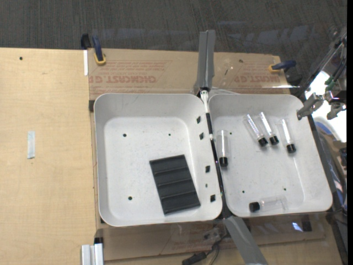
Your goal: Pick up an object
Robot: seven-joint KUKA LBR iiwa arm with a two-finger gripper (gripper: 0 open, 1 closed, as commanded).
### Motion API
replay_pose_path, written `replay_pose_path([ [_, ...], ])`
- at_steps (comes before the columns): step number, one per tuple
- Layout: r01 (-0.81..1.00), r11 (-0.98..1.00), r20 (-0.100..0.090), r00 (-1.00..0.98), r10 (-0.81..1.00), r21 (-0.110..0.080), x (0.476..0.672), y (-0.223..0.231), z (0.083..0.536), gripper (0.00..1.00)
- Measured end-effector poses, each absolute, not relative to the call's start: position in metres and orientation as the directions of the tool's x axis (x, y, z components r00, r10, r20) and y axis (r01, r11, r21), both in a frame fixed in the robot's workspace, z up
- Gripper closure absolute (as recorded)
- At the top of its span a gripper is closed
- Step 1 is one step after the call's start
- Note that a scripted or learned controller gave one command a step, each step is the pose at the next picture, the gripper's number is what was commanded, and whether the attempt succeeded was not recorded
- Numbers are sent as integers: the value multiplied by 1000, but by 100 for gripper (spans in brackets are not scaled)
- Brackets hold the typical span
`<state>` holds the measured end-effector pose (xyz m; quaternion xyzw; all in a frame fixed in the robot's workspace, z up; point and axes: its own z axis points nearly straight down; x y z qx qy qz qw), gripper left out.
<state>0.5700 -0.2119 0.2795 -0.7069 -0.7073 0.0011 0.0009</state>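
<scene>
Several clear tubes with black caps lie in the right bin [309,197]. One tube [222,143] rests along its left wall, and a pair [259,128] lies side by side near the middle. Another tube [286,134] lies to their right, and one [267,205] sits at the front wall. A black ribbed block [174,184] lies flat in the left bin [110,148]. My gripper [320,109] hangs at the right bin's far right rim, up and right of the tubes. It is open with nothing between its fingers.
A grey divider post [206,59] rises between the bins at the back. Blue-and-yellow clamps [95,48] [281,67] hold cardboard behind the bins. A wide wooden bench top [44,148] spreads to the left, with a small grey strip [31,145] on it.
</scene>
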Motion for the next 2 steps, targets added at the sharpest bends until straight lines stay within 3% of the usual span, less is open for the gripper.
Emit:
replay_pose_path([
  [1, 998, 66, -1, -66, 998, -1, 613, -218, 193, 0],
  [2, 991, 136, 0, -136, 991, -1, 616, -173, 106, 0],
])
